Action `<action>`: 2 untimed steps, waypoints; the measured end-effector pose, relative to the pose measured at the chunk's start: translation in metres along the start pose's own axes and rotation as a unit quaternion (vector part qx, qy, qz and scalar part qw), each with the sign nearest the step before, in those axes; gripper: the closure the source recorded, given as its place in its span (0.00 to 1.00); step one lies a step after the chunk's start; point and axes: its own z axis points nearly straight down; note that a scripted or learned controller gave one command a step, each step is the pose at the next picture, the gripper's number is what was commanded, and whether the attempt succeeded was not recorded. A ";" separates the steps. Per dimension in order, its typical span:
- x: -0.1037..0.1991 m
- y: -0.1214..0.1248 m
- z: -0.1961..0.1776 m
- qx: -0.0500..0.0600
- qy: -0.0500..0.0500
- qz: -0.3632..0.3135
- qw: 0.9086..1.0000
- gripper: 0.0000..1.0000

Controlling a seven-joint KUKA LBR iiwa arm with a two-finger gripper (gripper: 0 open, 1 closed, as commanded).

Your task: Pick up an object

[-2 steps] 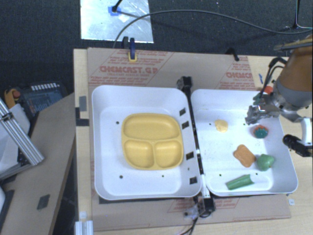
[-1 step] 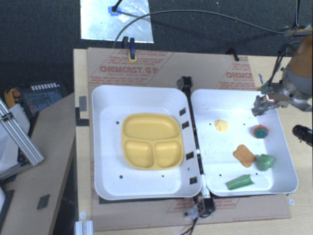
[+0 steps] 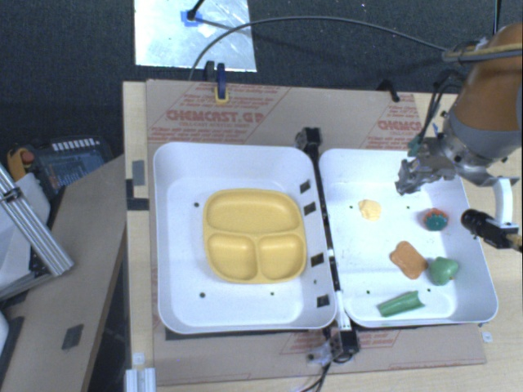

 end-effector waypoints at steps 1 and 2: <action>0.047 -0.007 -0.004 0.001 0.000 0.000 1.000 1.00; 0.103 -0.014 -0.009 0.001 0.000 -0.001 1.000 1.00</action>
